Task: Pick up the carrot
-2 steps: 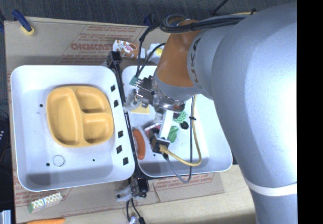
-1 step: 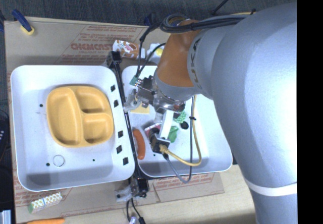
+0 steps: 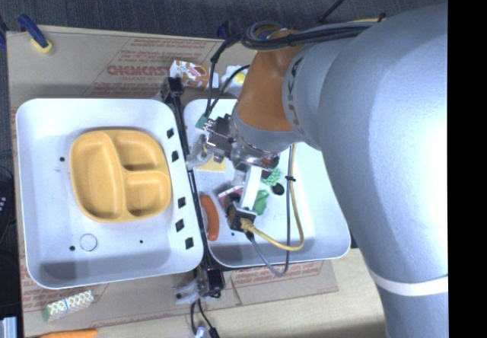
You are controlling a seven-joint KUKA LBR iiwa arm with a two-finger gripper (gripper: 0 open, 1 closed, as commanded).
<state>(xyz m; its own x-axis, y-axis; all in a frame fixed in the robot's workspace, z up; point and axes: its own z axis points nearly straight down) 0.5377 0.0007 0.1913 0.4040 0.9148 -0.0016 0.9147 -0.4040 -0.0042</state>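
Note:
The carrot (image 3: 211, 217), a short orange stick, lies along the left wall of the right bin (image 3: 323, 241), near its front. My gripper (image 3: 211, 148) hangs over the same bin, further back than the carrot and close to the wall between the bins. The grey arm with its orange band (image 3: 266, 97) covers most of the right bin. Nothing is visibly held.
A yellow divided plate (image 3: 122, 173) sits in the left bin (image 3: 38, 176). Red (image 3: 228, 193) and green (image 3: 262, 197) pieces lie just right of the carrot under the wrist. A yellow cable (image 3: 275, 243) loops over the bin's front. Small packets (image 3: 189, 70) lie on the cardboard outside.

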